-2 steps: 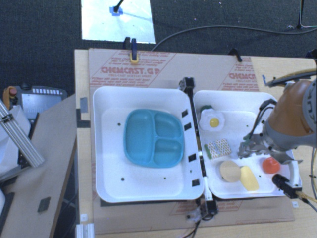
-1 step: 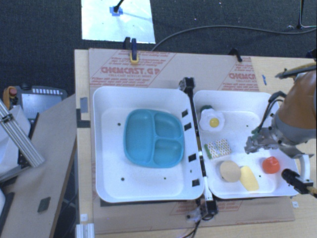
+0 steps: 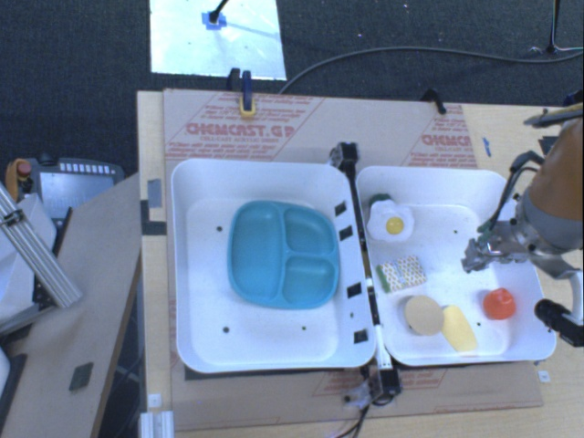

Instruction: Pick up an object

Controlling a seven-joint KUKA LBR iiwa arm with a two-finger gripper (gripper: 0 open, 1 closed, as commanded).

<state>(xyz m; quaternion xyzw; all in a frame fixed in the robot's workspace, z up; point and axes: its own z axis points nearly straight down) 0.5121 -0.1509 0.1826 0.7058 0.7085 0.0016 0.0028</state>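
Observation:
The right bin (image 3: 438,194) holds a fried-egg toy (image 3: 391,222) with a small green piece (image 3: 380,200) behind it. A dotted white packet (image 3: 402,272) lies near the divider. Along the front sit a round tan disc (image 3: 423,315), a yellow oblong piece (image 3: 459,328) and a red-orange round piece (image 3: 499,304). My gripper (image 3: 478,254) hangs over the right half of this bin, above and slightly left of the red-orange piece and right of the packet. Nothing shows in its grasp.
The left bin (image 3: 196,272) carries a blue divided plate (image 3: 281,253). A black-clipped divider (image 3: 356,245) runs between the bins. The arm's grey body (image 3: 557,208) covers the right bin's right edge. A pendant (image 3: 68,185) and a metal rail (image 3: 36,254) lie at the left.

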